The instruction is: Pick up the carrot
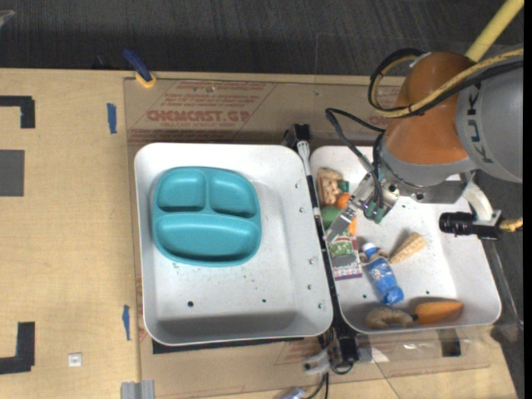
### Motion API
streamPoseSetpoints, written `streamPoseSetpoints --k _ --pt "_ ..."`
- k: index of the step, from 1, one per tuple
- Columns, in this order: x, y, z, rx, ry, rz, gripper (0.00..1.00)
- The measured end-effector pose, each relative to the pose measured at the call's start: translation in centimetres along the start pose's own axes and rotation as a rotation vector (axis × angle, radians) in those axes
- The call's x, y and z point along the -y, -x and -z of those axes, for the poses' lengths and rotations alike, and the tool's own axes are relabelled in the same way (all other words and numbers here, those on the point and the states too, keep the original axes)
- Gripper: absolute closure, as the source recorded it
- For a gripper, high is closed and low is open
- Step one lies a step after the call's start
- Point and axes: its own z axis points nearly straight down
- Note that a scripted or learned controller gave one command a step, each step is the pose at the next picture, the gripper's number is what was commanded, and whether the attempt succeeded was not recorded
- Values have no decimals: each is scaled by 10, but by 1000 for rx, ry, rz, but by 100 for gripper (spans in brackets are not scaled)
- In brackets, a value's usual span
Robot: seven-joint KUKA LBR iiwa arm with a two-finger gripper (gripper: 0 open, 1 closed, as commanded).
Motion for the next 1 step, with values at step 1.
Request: streamPoseSetpoints --k 1 --pt "-27 -12 -1 2 2 -350 0"
